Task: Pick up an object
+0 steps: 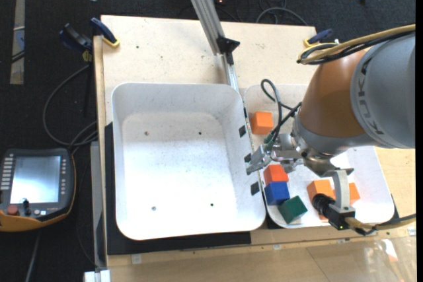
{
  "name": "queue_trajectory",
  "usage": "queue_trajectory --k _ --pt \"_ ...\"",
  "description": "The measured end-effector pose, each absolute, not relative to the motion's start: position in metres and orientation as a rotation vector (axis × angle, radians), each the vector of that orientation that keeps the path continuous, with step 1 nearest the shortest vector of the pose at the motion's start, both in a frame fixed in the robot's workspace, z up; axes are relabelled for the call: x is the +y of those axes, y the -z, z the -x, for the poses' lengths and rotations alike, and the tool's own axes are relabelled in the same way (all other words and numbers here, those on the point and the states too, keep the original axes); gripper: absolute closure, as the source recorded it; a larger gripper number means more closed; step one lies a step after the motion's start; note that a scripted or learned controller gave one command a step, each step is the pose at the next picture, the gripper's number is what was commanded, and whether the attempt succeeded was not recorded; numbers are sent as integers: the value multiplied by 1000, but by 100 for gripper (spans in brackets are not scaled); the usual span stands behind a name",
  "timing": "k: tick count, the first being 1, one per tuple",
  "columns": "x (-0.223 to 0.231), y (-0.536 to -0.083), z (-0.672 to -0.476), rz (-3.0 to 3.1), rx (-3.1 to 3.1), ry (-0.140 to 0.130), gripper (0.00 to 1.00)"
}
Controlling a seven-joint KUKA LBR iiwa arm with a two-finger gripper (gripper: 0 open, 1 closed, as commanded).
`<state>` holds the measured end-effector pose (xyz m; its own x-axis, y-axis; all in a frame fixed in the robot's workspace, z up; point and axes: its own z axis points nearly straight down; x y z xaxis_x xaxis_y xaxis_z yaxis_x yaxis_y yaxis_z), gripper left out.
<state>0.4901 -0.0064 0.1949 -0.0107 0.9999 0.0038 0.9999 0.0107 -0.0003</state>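
Gripper [268,158]: I see it low in the right bin [377,208], near the wall shared with the left bin [132,142]; I cannot tell its state from here.
Nearest target: red cube [275,174], just below and slightly right of the gripper, close beside it.
Stack-mates: blue cube [277,192] touching the red one's near side; green block [292,209] beyond that.
Others: orange cube [263,121] above the gripper, apart; another orange block [322,187] to the right, partly under the arm.
My call: a short shift toward the camera's lower right should centre me over red.
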Motion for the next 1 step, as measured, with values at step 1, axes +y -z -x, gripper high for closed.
queue_trajectory --k 1 --pt "-57 -206 -545 2229 -2221 1 0"
